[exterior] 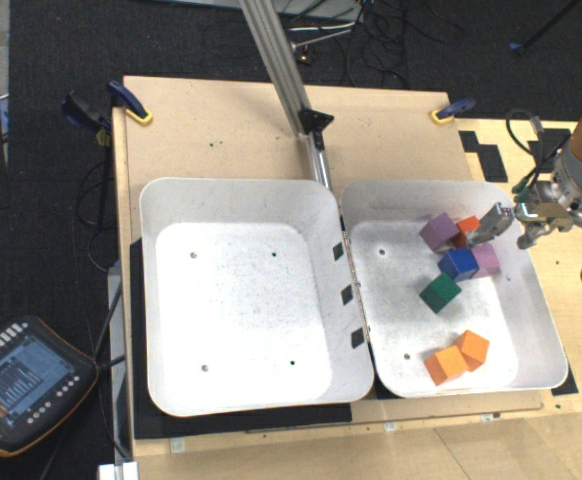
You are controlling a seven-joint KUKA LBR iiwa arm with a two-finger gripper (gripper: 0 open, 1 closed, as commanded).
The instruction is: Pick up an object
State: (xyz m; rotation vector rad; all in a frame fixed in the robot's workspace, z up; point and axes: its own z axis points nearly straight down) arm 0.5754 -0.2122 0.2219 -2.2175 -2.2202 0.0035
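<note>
At right of frame, the gripper (493,224) hangs over the blocks (458,248); I cannot tell its state. I judge them light, rigid; grasp opposite flat faces.

The left bin (241,298) offers a wide bare floor with nothing standing on it. In the right bin (391,268), the left half is open, while a tight cluster of purple block (438,232), blue block (459,263), pink block (486,259) and green block (439,293) crowds the upper right, right beside the claw (491,224). Two orange blocks (457,356) touch near the front wall, well apart from the cluster, leaving a bare strip between the two groups.
</note>
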